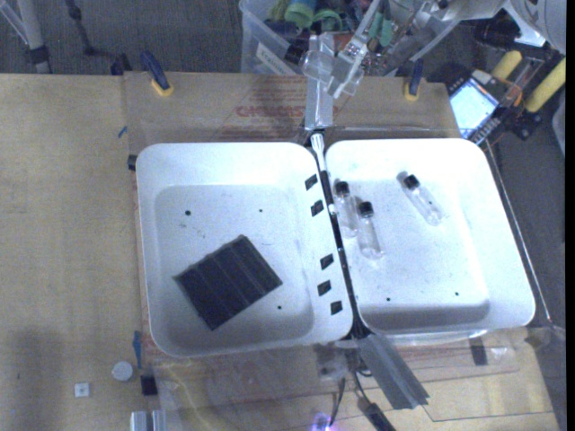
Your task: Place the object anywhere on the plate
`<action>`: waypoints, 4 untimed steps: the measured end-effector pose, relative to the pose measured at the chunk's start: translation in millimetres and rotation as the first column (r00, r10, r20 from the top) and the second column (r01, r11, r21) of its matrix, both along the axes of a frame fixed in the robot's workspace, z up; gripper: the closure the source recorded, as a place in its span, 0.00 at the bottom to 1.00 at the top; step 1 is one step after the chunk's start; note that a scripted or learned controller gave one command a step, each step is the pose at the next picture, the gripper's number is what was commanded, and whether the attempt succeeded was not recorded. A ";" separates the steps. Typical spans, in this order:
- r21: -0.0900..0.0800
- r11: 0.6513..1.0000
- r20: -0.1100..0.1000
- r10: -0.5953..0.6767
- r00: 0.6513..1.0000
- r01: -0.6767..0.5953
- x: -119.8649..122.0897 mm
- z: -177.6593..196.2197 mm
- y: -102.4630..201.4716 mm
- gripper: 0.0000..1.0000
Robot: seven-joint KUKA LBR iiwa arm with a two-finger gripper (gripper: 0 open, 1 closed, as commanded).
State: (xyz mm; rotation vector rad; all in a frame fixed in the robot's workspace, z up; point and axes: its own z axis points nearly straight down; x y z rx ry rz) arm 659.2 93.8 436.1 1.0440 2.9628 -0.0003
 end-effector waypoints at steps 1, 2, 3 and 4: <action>0.000 0.990 -0.002 -0.140 0.990 0.140 -9.2 -44.4 108.3 1.00; 0.001 0.996 0.008 0.094 0.996 -0.094 3.8 0.3 105.0 1.00; -0.002 0.844 -0.001 -0.537 0.844 0.537 -16.5 -0.8 106.9 1.00; 0.001 0.992 0.004 0.124 0.992 -0.124 7.4 -21.4 117.6 1.00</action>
